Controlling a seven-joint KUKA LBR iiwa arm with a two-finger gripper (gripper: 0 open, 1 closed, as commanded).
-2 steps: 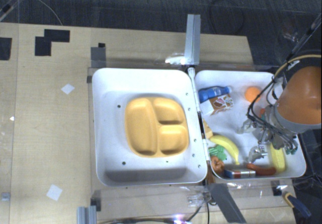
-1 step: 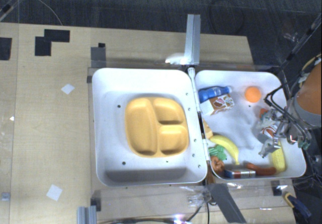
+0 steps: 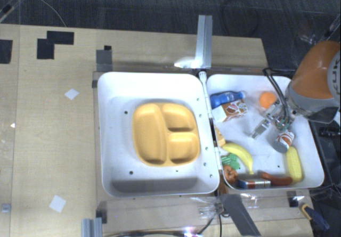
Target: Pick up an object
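My gripper point(image 3: 265, 125) hangs over the middle of the right bin point(image 3: 318, 169), below the arm's orange band. Nothing shows in its grasp. An orange ball point(image 3: 267, 99) lies just behind it and a small can point(image 3: 284, 140) just to its right front. A blue and white packet point(image 3: 226, 97) and a brown snack packet point(image 3: 235, 109) lie to its left. A banana point(image 3: 238, 154) and a green item point(image 3: 230, 160) rest at the bin's front left. A yellow corn cob point(image 3: 293, 163) and a red marker point(image 3: 270, 180) lie along the front.
The left bin point(image 3: 106, 124) holds a yellow divided plate point(image 3: 165, 133). A metal post point(image 3: 204, 39) stands behind the seam between the bins. The wooden bench point(image 3: 48, 140) stretches away to the left.
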